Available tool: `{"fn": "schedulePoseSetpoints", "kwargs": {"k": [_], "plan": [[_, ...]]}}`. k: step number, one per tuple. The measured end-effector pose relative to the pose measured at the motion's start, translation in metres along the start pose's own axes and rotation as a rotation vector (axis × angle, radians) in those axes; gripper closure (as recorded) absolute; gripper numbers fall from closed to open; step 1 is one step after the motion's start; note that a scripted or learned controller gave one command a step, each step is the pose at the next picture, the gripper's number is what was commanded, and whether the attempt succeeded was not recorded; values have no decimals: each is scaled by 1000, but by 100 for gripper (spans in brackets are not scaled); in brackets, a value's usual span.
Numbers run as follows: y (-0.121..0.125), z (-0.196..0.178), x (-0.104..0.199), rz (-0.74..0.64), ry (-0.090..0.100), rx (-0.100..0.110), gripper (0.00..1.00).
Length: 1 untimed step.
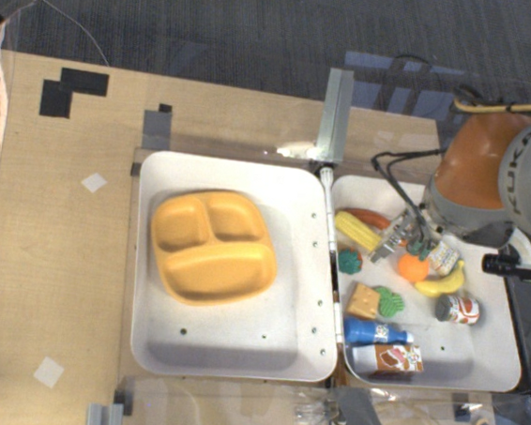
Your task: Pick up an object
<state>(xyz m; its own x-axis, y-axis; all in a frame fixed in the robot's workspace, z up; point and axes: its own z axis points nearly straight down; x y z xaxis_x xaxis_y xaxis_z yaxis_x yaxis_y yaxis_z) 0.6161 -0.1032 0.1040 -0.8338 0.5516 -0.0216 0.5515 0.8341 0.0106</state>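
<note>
Across the pale wooden worktop [44, 259], black tape marks [71, 90] sit near dark carpet [220, 13]. Two white bins lie side by side. Left bin [223, 344] holds a yellow divided tray [212, 246]. Right bin [486, 362] holds corn [358, 231], an orange [412, 269], banana [440, 282], blue bottle [375, 334] and carton [398, 359]. Jaws [402, 238] hover above, between the corn and the orange; their spread cannot be told.

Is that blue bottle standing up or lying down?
Lying down. The blue bottle rests on its side in the right bin, its white cap pointing right.
</note>
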Motion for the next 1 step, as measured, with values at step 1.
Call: {"fn": "schedulePoseSetpoints", "kwargs": {"k": [1], "plan": [[52, -89, 27, 148, 0, 3, 100]]}}
